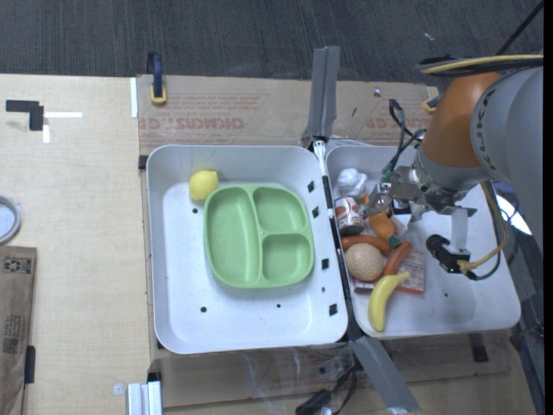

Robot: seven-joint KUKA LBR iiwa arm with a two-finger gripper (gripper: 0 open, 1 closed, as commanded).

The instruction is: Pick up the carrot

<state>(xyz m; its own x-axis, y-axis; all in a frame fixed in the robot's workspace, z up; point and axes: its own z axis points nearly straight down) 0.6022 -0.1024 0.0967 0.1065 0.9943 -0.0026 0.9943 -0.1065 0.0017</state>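
Just left of the gripper [399,204], the carrot [381,226] is bright orange, and a second orange carrot [397,256] lies below it beside a tan, egg-shaped ball [365,262]. Further below the gripper, the banana [381,299] is yellow with a darker tip. A small can [348,213] to its left is red and white. Well away to the left, the divided plate [258,234] is pale green and the lemon [203,184] yellow, in a white bin [173,318]. The arm [484,119] is grey with an orange band.
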